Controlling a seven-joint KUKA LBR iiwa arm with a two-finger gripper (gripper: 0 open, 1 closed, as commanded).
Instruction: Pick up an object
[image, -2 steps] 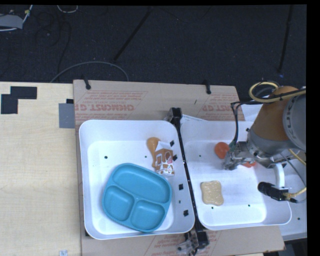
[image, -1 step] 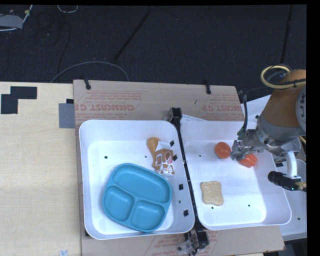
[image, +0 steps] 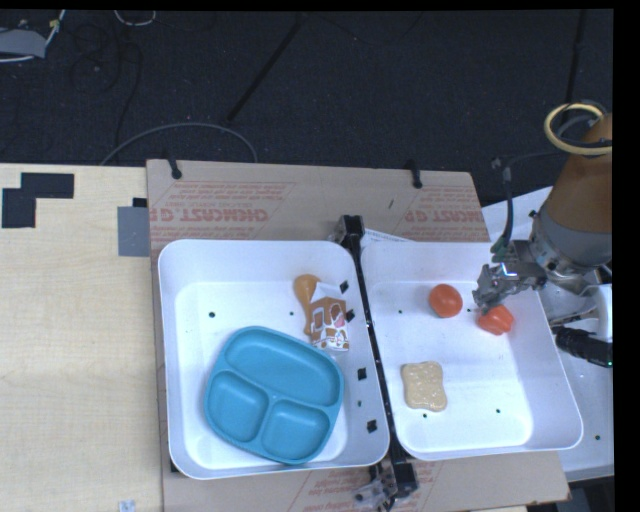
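1. Gripper (image: 492, 290) sits at 3 o'clock in the right bin (image: 560, 400), just above a small red piece (image: 495, 320). Whether it's clenched or released: cannot tell.
2. Step, by my reading: closing in on that piece. Next it needs a firm grasp, then a straight lift.
3. Orange ball (image: 445, 300) near, at the gripper's 9 o'clock; could be nudged.
4. Tan toast piece (image: 424, 386) at 6 o'clock, well apart.
5. Left bin (image: 185, 300): blue divided tray (image: 272, 393), printed packet (image: 328, 325).
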